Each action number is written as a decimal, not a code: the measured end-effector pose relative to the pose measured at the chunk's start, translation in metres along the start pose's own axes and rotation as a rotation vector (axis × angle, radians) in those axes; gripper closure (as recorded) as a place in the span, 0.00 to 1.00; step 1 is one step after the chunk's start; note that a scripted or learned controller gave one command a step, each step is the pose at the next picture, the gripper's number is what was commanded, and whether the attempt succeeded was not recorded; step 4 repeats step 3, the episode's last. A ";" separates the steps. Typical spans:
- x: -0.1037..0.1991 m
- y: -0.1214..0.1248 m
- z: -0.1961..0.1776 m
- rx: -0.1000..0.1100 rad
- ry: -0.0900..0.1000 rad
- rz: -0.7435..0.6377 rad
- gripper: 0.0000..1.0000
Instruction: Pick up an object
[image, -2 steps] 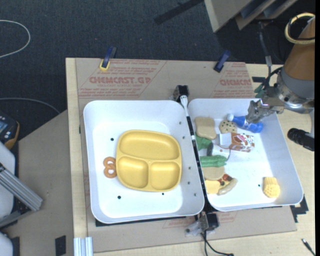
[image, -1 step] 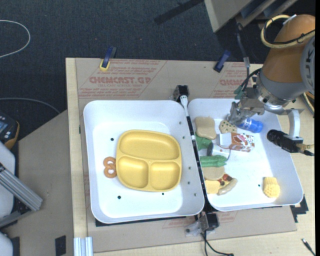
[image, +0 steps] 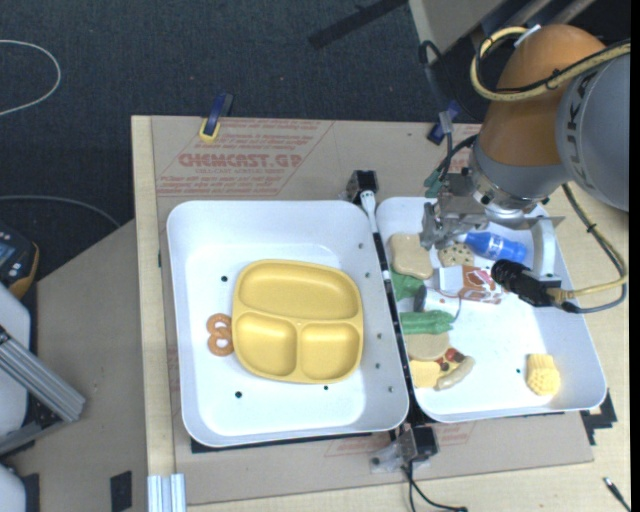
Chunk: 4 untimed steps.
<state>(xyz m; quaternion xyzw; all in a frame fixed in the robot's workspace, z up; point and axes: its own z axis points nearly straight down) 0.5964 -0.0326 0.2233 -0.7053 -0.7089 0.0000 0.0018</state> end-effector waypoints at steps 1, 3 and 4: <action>0.053 0.007 0.008 -0.002 -0.002 0.000 1.00; 0.065 0.018 0.008 0.000 -0.003 0.006 1.00; 0.065 0.018 0.008 0.000 -0.003 0.006 1.00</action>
